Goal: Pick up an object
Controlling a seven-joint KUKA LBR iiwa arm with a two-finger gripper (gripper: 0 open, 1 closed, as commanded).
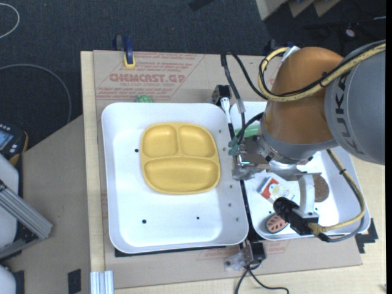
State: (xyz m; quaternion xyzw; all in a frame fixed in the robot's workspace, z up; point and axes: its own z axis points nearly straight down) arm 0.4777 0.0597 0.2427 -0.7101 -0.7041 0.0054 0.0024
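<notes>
Brown cardboard [153, 72] under both bins reads "CHEMCAST GP". Left bin [122, 182] holds a yellow divided plate [180, 158]; the arm [306, 103] covers the right bin [349, 207].

Dark blue-grey carpet floor [55, 23], thin white cable [58, 72] looping on it at left. Bench top is brown cardboard sheet [153, 72] with red print. Aluminium extrusion [24, 210] near left.

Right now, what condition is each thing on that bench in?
Yellow divided plate: upright, flat in the left bin, nothing in its compartments.
Arm: bent low over the right bin.
Small red-and-white packet: lying in the right bin.
Brown round item: lying in the right bin.
</notes>
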